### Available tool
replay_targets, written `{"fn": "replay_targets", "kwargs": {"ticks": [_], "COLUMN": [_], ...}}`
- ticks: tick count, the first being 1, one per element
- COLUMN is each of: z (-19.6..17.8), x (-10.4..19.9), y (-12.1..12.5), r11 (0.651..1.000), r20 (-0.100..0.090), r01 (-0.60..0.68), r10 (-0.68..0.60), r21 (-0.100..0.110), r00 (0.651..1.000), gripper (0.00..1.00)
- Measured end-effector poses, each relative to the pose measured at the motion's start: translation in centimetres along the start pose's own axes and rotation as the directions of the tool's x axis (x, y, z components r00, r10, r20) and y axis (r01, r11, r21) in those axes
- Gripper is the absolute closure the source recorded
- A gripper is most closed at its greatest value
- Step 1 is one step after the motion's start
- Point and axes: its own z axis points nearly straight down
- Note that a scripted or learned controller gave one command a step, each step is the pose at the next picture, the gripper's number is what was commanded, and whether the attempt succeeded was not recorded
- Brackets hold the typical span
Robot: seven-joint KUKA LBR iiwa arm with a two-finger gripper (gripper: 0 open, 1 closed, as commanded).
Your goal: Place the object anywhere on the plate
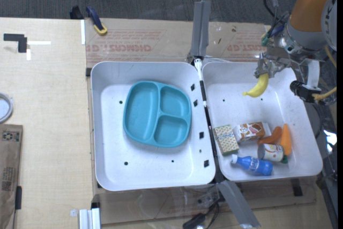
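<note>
You had the banana (257, 87) hanging from the gripper (265, 69), pinched at its upper end between the closed fingers, over the back of the right bin (300, 169). Its lower tip pointed down and to the left, clear of the bin floor as far as the view showed. The blue plate (158, 113) lay in the middle of the left bin (107, 169), well apart from the banana, with the raised divider (202, 94) between the bins standing in the way.

The step in hand looked like the carry across, so height mattered most. Because the fruit dangled below the fingers, you needed to judge clearance from its low tip, not from the gripper. An end grip on a curved thing lets it swing, so a smooth, unhurried traverse was the safer choice; a jerk could have loosened it.

The plate had three compartments with ridges between them. Aiming over the large left compartment would have given the most room. Lowering until the tip nearly touched before letting go would have kept the banana from bouncing or rolling out. The cartons (242, 135), bottle (253, 164) and carrot (285, 138) at the front of the right bin sat out of the path.
</note>
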Motion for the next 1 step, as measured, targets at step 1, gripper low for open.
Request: {"fn": "replay_targets", "kwargs": {"ticks": [1], "z": [-0.23], "x": [6.06], "y": [-6.25], "r11": [1.0], "r20": [0.0], "r01": [-0.004], "r10": [0.004], "r21": [-0.001], "r00": [1.0], "gripper": [1.0]}}
